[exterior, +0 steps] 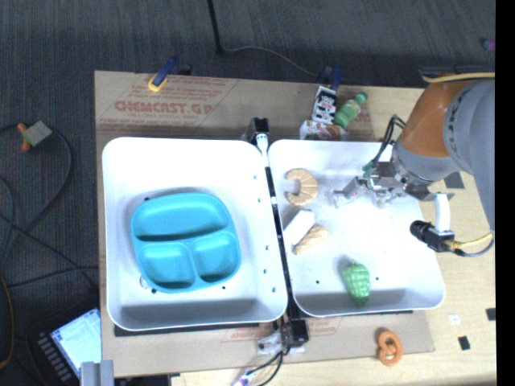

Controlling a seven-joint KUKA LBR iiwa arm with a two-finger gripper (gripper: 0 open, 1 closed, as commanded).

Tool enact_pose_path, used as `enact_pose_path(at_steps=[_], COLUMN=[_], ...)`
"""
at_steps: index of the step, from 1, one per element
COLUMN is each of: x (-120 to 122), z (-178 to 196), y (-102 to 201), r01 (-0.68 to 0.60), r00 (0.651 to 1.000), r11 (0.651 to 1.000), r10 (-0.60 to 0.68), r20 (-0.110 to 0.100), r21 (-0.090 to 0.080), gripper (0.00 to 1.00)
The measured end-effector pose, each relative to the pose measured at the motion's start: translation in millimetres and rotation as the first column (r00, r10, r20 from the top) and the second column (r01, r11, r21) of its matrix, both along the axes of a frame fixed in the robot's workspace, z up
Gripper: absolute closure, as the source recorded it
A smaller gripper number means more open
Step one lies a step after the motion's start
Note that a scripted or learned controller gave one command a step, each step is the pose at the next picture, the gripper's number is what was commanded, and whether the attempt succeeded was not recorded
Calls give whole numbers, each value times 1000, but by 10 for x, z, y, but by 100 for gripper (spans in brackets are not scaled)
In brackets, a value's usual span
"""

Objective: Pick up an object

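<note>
Probably light and stiff, the croissant (302,186) suits a pinch across its middle; my claw (360,190) hangs just beside it, whether parted I cannot tell.

Even overhead light, soft shadows, slight blur.

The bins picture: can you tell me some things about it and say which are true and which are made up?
1. A blue tray with compartments sits in the left bin. True.
2. The green toy lies in the left bin. False: it lies in the right bin, near the front edge.
3. The gripper is above the right bin. True.
4. The croissant-shaped toy is on the blue tray. False: it lies in the right bin, near the divider.
</note>
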State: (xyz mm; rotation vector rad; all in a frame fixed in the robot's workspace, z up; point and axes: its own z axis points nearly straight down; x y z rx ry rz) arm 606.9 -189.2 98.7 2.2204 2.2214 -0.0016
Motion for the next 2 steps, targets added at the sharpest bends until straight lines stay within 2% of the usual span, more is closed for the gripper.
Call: enact_pose_path(at_steps=[1, 2], x=[-1, -449], z=[96, 836], y=[-1, 182], r01=[0, 0], r00=[1000, 1000], r11=[1000, 1000], r10=[0, 0], r20=[0, 0], r21=[0, 1], gripper=[100, 100])
